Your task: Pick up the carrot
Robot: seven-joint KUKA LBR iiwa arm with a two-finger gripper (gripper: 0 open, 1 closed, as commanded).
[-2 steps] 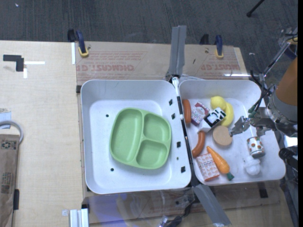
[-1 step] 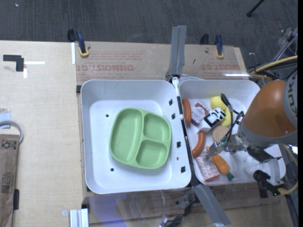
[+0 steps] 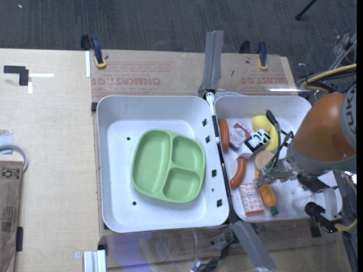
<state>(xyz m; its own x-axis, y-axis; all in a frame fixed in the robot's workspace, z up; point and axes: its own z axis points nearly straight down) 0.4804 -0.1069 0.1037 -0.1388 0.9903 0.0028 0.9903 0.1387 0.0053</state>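
Note:
The carrot [image 3: 267,196] is a short orange piece with a green tip, lying near the front of the right bin [image 3: 295,211] beside a red packet [image 3: 250,199]. My gripper [image 3: 265,177] hangs just above the carrot's upper end, reaching in from the right under the arm's orange band [image 3: 327,130]. Nothing is visibly lifted off the bin floor.
The right bin also holds two sausages [image 3: 224,134] [image 3: 238,172], a small red pack [image 3: 240,134], a yellow fruit [image 3: 264,124], a black-and-white item [image 3: 260,141] and a tan disc [image 3: 263,161]. A green divided plate [image 3: 168,166] lies in the left bin [image 3: 113,152].

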